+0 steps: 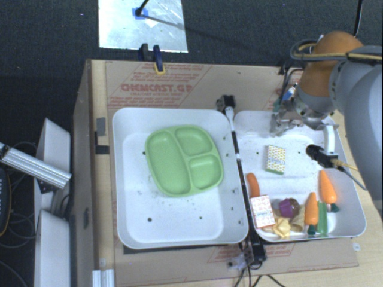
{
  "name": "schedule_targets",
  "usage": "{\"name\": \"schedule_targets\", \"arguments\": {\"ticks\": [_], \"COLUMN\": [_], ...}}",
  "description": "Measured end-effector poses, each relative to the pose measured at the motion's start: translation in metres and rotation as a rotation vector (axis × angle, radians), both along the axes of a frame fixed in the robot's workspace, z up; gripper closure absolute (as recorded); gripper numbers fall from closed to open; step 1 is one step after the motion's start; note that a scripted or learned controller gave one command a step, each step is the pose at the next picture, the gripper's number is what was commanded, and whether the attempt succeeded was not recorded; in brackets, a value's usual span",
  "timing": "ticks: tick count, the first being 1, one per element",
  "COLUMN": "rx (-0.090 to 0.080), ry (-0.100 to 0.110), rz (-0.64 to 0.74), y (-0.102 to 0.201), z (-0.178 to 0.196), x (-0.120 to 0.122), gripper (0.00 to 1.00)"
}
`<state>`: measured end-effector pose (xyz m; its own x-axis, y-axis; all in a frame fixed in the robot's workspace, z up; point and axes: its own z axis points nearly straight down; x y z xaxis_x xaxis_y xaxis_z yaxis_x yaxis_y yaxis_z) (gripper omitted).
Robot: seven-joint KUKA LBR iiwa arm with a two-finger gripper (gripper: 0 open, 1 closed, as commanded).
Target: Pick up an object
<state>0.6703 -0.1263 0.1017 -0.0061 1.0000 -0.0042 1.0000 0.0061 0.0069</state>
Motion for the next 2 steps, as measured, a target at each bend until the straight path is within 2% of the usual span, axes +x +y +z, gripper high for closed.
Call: {"name": "schedule_targets", "arguments": {"ticks": [1, 2], "rx": [0.0, 0.002], "ry": [0.0, 0.004], "rz": [0.001, -0.004], "y": [0.0, -0.049], "z": [0.0, -0.017], "x": [0.0, -0.002], "gripper": [0.0, 0.0]}}
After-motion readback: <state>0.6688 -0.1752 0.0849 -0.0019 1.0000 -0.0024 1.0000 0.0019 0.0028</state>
